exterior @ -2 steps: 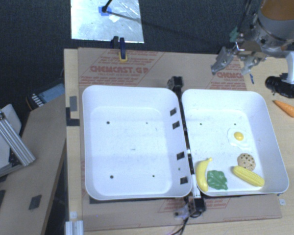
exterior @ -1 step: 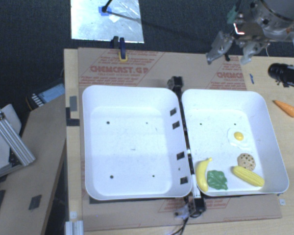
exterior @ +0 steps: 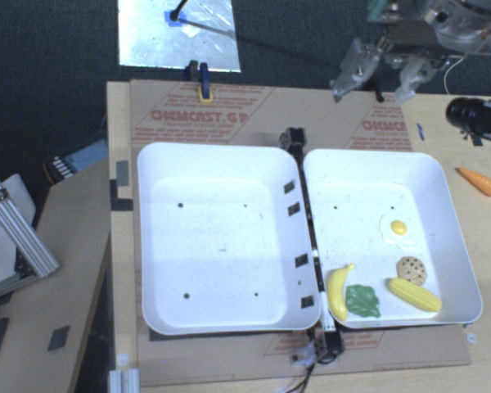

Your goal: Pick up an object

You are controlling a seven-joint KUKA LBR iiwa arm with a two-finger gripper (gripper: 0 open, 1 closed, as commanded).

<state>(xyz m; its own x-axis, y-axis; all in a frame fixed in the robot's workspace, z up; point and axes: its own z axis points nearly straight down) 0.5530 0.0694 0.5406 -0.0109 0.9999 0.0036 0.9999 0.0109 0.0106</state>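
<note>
Gripper (exterior: pixel 370 84), upper right, jaws spread and holding nothing; right bin (exterior: pixel 442 187) contains banana (exterior: pixel 337 291), corn (exterior: pixel 415 295), cookie (exterior: pixel 411 268).

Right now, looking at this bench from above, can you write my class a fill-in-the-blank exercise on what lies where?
1. All the toy food lies in the ____ bin.
2. The banana lies beside a ____ leafy piece.
3. The cookie sits between the fried egg and the ____.
4. The gripper hangs with its fingers ____, nothing between them.

Missing words: right; green; corn cob; open
</note>
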